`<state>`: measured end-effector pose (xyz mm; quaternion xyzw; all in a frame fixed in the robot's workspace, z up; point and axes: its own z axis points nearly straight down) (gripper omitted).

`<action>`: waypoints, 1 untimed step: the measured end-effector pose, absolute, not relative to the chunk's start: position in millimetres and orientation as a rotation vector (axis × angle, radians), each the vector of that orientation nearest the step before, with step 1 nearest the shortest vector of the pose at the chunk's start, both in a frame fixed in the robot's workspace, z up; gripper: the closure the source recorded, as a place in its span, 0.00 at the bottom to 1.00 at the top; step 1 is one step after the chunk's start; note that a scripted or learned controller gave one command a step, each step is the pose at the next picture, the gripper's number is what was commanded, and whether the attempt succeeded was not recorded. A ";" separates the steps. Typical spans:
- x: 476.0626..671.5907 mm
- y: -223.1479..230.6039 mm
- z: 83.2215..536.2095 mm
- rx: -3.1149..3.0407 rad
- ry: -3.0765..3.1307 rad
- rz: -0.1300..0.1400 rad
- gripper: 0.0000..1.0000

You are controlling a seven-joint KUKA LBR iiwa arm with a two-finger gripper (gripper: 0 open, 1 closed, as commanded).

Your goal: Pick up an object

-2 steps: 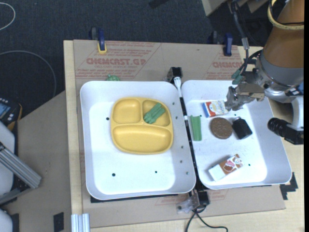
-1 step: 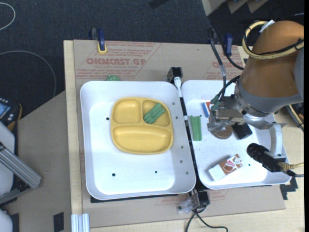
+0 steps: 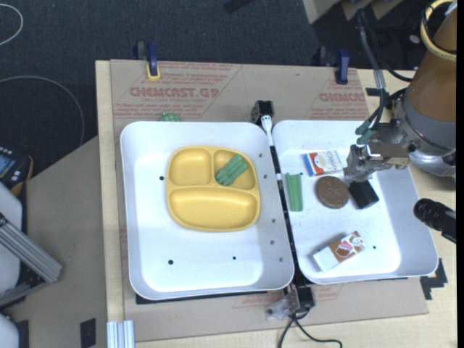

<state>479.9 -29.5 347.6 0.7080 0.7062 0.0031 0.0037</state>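
Gripper hangs over the right bin, near its far edge; whether it grips anything, I cannot tell. Brown disc lies just beside it, mid-bin.

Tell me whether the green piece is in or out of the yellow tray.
In: the green piece lies inside the yellow tray's upper right compartment.

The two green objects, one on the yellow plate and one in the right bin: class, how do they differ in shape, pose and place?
The green piece on the plate lies at a slant in the upper right compartment of the yellow plate; the green block lies upright along the right bin's left wall. The piece on the plate looks ridged and irregular; the block is a smooth, straight rectangle. Both are green, small and untouched.
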 end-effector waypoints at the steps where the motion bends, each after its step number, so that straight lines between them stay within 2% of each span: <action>1: 480.3 13.8 421.4 2.210 2.223 0.014 1.00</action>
